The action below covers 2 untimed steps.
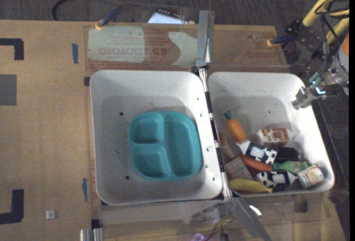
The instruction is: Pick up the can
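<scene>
The can (310, 175), pale with a red label, lies on its side in the front right corner of the right bin (260, 90). My gripper (304, 98) hangs over the bin's right rim near the back, well behind the can and apart from it. Nothing shows in its grasp. The grey arm comes in from the right edge above it.
Around the can lie a green item (294, 166), two cow-patterned bottles (262, 153) (277, 178), a banana (249, 185), a red chili (256, 163), a carrot (235, 128) and a small brown carton (274, 135). The left bin (111, 90) holds a teal divided plate (164, 145).
</scene>
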Motion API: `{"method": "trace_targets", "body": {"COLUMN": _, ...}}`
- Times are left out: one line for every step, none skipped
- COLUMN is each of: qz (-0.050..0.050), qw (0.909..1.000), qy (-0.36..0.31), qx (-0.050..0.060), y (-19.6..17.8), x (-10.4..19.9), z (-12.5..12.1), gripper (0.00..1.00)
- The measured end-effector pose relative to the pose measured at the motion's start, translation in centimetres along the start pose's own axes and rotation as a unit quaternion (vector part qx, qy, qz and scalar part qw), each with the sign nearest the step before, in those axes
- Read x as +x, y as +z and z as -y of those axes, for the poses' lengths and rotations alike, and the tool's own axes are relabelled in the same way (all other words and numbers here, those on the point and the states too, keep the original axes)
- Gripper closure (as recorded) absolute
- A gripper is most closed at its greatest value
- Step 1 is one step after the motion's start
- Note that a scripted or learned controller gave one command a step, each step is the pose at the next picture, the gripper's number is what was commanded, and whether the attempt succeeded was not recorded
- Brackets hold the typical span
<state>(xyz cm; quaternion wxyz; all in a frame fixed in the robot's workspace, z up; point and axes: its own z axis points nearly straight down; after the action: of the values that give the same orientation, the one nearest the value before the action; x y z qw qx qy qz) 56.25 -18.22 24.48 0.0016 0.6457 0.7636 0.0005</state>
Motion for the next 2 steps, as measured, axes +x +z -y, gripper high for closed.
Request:
{"method": "trace_targets", "body": {"qz": 0.0, "qw": 1.0, "qy": 0.0, "qx": 0.0, "y": 0.0, "x": 0.0, "z": 0.0, "gripper": 0.0}}
{"method": "trace_targets", "body": {"qz": 0.0, "qw": 1.0, "qy": 0.01, "qx": 0.0, "y": 11.4, "x": 4.8, "z": 2.5, "gripper": 0.0}}
